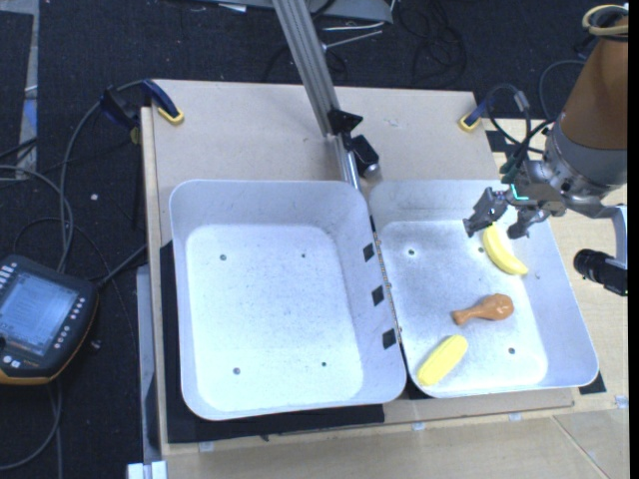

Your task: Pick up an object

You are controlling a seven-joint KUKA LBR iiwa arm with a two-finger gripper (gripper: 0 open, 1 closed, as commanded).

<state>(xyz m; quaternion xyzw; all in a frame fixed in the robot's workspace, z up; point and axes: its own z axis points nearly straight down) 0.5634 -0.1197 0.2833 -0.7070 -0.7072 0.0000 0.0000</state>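
The hand point(502, 222) hangs over the far part of the right bin point(559, 312), its dark fingers spread apart just above the upper end of a curved yellow banana point(503, 251); nothing sits between them. Three objects lie in this bin: that banana, a brown drumstick-shaped piece point(485, 310) nearer the middle, and a smooth yellow oblong point(441, 359) near the front edge. The left bin point(190, 267) is speckled white with rounded corners. Both bins rest on a pale wooden table point(250, 128). A teach pendant point(35, 317) and cables lie on the dark floor point(70, 48).
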